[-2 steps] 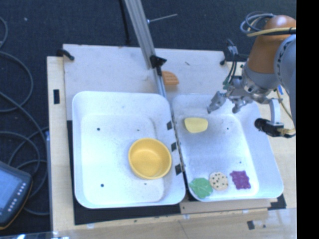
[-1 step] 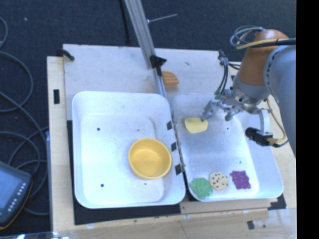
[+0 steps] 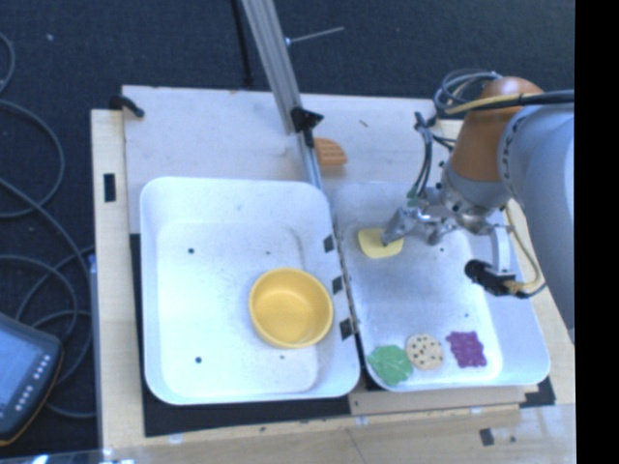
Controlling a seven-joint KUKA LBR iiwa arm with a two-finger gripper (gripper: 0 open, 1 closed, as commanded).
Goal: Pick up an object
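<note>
While our hand (image 3: 404, 226) hangs low over the far part of the right bin (image 3: 503, 361), we cannot tell whether it is spread or pressed together, since its dark tips blur into one mass at this slant. Just beside those tips, toward the divider, lies a pale yellow piece (image 3: 378, 244), flat on the bin floor; the tips look to be touching or nearly touching its edge, yet we see nothing clearly caught between them, so we judge the pick not yet made. What is left, as we read it, is the whole of the grasp and the lift (a flat, thin thing like this may slide away rather than be gripped). Behind the hand the grey arm (image 3: 542, 162) with its orange band reaches in from the right. Along the near rim of the same bin three small items sit in a row, close together: a green piece (image 3: 390, 362), a speckled cookie (image 3: 424, 351) and a purple piece (image 3: 467, 348), all well apart from the hand. The left bin (image 3: 174, 211) holds a yellow bowl (image 3: 290, 306), upright and near its middle. On the bench (image 3: 213, 124) behind the bins, a small orange object (image 3: 330, 153) rests beside a slanting metal rail (image 3: 276, 56).
</note>
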